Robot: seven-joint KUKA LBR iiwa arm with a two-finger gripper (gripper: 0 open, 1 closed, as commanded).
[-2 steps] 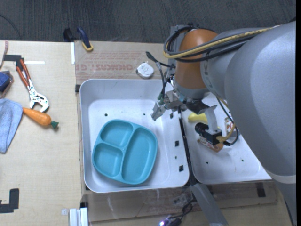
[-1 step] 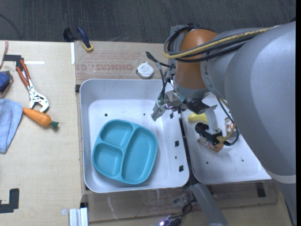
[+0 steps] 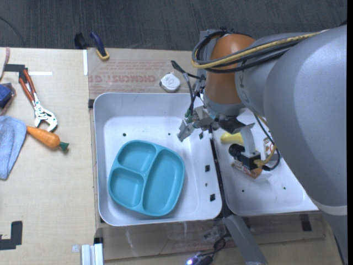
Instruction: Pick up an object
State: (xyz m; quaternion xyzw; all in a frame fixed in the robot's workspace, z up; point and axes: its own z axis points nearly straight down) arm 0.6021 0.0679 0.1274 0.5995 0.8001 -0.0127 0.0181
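Table (image 3: 55, 203): pale wood, carrying loose things at its left and the two white bins at its right.
Cloth (image 3: 10, 145): blue, crumpled, at the far left edge of the table.
Pliers (image 3: 34, 101): orange handles and metal jaws, lying just above the carrot.
Carrot (image 3: 45, 137): orange with a green tip, beside the cloth and well apart from the bins.
Clamp (image 3: 98, 44): blue and yellow, at the table's far edge above the left bin.
Left bin (image 3: 102, 148): holds the plate and a few small black bits.
Plate (image 3: 146, 177): blue, with three compartments, lying flat in the near half of the left bin.
White disc (image 3: 170, 82): on the table, just outside the left bin's far rim.
Gripper (image 3: 185, 131): over the left bin's right side, above and right of the plate, apart from it; I cannot tell whether it is spread or closed.
Right bin (image 3: 276, 195): partly covered by the grey arm (image 3: 309, 104).
Yellow piece (image 3: 231, 138): in the right bin near the dividing wall.
Brown object (image 3: 251, 164): just below the yellow piece.
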